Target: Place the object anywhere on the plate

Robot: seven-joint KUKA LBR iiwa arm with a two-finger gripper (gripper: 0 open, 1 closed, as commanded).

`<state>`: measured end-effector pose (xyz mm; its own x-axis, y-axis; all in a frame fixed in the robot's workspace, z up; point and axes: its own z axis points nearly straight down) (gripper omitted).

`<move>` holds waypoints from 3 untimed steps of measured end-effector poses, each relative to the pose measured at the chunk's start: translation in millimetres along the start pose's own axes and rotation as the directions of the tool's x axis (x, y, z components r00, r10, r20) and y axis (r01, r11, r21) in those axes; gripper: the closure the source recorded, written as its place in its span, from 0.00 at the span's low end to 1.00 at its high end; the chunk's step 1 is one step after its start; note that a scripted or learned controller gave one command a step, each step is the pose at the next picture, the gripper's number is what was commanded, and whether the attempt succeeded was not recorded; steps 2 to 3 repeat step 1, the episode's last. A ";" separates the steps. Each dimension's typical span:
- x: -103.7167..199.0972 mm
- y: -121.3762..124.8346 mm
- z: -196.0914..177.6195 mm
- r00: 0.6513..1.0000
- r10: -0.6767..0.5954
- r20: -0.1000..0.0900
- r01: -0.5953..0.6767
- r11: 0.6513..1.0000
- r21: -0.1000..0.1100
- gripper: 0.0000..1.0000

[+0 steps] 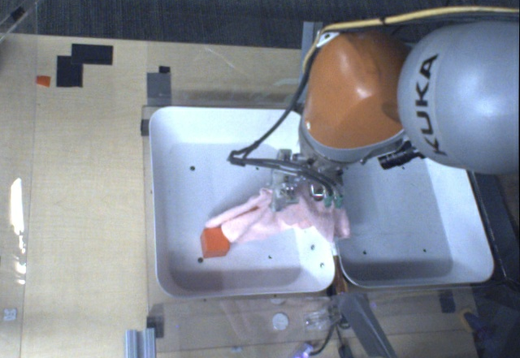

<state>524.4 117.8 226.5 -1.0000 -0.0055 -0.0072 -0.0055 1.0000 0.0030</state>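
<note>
A pale pink, crumpled, cloth-like thing [260, 222] lies in the left white bin [187, 145], stretching from the bin's middle to its right wall. A small orange block [216, 243] sits at the pink thing's lower left end, touching it. My gripper [291, 192] hangs straight down over the pink thing's upper right part, right at or on it. The big orange-and-grey wrist hides most of what is under it.
The right white bin [422, 251] adjoins the left one; the arm covers its upper half. The left bin's upper left floor is bare. Black markers [81, 62] and a small orange tag [42, 81] lie on the wooden bench at the upper left.
</note>
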 end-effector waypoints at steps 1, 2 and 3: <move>-0.1 -0.1 -0.1 1.000 0.000 0.000 0.000 1.000 0.000 0.00; -0.1 -0.1 -0.1 1.000 0.000 0.000 0.000 1.000 0.000 0.00; -0.1 -0.1 -0.1 1.000 0.000 0.000 0.000 1.000 0.000 0.00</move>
